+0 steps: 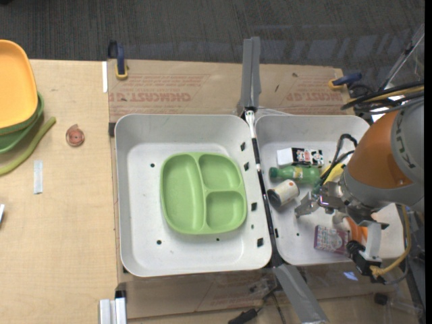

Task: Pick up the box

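Flanking white bins [125,181] — perhaps cardboard [175,90] underneath

The arm [395,160] runs off the right edge, and its wrist covers part of the right bin [290,252]. The orange object [358,233] under it is mostly hidden. At far left, the stacked yellow and green plates [15,106] are cut off by the edge.

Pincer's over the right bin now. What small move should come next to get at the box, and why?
Probably shift the pincer toward the bin's far side, over the box. It hovers near the small cylinder and holds nothing, while the box lies beyond the green bottle, against the far wall of the right bin.
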{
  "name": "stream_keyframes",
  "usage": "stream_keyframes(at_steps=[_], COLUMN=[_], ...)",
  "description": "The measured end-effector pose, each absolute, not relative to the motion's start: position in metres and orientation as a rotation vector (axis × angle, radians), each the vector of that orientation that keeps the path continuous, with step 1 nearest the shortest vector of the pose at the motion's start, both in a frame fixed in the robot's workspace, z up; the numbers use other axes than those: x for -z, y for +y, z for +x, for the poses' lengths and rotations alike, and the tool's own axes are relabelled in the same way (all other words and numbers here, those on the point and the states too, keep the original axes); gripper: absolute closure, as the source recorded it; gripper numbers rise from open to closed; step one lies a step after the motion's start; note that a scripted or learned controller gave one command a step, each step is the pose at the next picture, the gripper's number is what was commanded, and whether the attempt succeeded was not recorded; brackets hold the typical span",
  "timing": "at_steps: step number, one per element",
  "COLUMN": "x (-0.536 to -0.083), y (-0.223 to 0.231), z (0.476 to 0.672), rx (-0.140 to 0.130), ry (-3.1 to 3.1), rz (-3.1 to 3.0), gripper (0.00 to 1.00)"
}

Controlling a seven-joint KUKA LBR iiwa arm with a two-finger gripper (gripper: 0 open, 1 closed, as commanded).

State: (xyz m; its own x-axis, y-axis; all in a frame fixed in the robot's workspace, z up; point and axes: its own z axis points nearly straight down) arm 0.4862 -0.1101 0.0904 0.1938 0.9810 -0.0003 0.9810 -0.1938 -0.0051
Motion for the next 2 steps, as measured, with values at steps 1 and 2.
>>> stream_keyframes(at_steps=[1,2], x=[-0.091,-0.091], y=[-0.163,-0.117], z=[0.477,0.489], rx=[-0.002,-0.003], ry=[-2.466,-2.334], rz=[-1.942,-2.101], gripper=[0.0,0.0])
